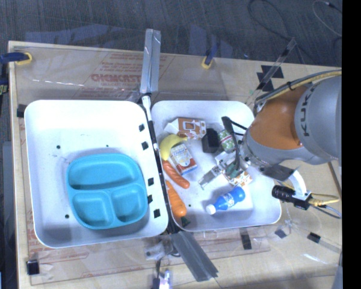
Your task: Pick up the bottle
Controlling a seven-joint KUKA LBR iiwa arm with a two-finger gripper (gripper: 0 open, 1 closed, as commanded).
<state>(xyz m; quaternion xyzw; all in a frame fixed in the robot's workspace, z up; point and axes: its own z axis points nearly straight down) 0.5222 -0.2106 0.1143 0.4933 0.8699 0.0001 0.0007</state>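
The bottle [228,199] is blue with a white cap and lies on its side near the front of the right bin [262,212], cap pointing front-left. My gripper [222,170] hangs over the middle of that bin, just behind the bottle and apart from it. The grey arm with its orange band [275,131] reaches in from the right. Nothing is seen held in the gripper.
The right bin also holds a carrot [177,203], an orange stick [175,174], a yellow fruit [168,143], a snack packet [183,157], a brown carton [191,127], a black item [210,140] and a green can [227,141]. A blue divided tray [107,190] lies in the left bin [42,125].
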